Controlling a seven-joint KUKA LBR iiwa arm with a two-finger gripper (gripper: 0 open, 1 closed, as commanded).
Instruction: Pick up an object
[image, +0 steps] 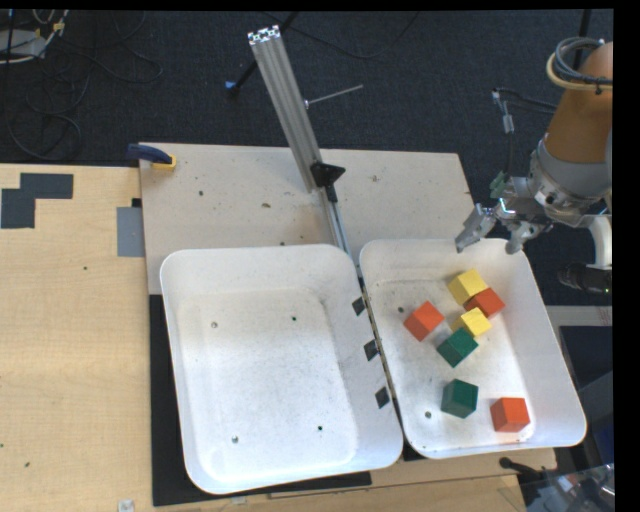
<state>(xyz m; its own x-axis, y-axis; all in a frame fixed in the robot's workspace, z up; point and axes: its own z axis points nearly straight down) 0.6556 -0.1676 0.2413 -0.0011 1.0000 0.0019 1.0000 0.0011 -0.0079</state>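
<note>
6 small blocks lie in the right-hand shallow white bin (560, 400), and any of them would serve the task. Nearest the camera are an orange cube (511, 413) close to the bin's front corner and a dark green cube (460, 397) just beside it, both standing apart from the rest. Further back is a tighter group: a second green cube (457, 347) touching a small yellow cube (476, 322), an orange-red cube (486, 302) next to a larger yellow cube (465, 286), and one more orange cube (424, 320) alone to the left. The left-hand white bin (200, 300) sits alongside, with a slanted aluminium bar (290, 110) rising behind the 2 bins.

Farthest back, the two-finger gripper (494, 232) hangs over the right bin's far rim, fingers spread and nothing between them, beneath the grey and orange arm (578, 120).

For a clean pick, I would choose a block with free sides. The lone orange cube at the left or either of the 2 front cubes look easiest, since the fingers could drop on both flanks without nudging a neighbour. The clustered 4 risk a finger landing on top of an adjoining block. Align the jaws square to the cube's faces, descend fully before closing, and lift straight up, clear of the bin wall.
</note>
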